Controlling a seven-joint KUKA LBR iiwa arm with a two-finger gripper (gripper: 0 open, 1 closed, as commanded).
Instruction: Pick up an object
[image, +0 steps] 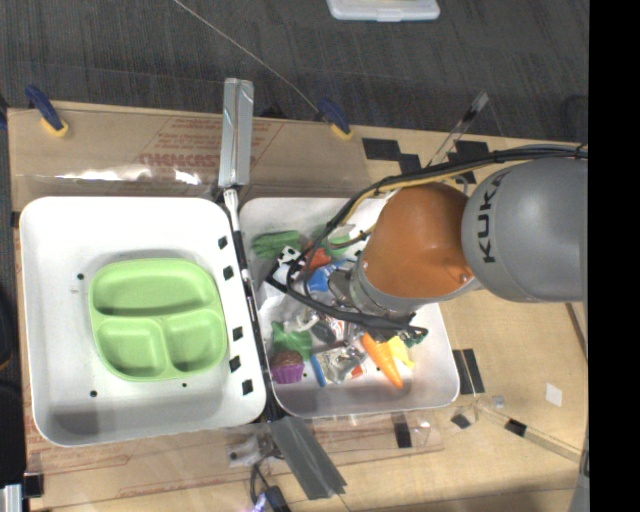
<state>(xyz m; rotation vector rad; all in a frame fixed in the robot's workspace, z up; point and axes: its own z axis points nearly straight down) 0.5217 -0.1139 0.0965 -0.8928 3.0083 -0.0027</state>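
Objects (320, 335) lie heaped in the right bin (435, 375), filling its middle and the side next to the left bin. The gripper (345, 305) is down among them near the centre of the right bin, hidden from above by the wrist, so I cannot tell whether it is open, closed or clamped on anything.

Just beside it in the right bin lie an orange carrot-shaped toy (385, 362) and a yellow piece (402, 350) touching it, both toward the near wall. A purple item (288, 370) sits in the right bin's near corner by the left bin, with a blue stick (318, 372) next to it. A green toy (276, 243) lies by the far wall.

Above the heap, the orange band (415, 245) covers the far half of the right bin, and the grey arm (530, 235) extends past its outer edge, with black cables (420, 175) running along it.

The left bin (50, 250), touching the right bin, holds a green divided tray (157, 318).
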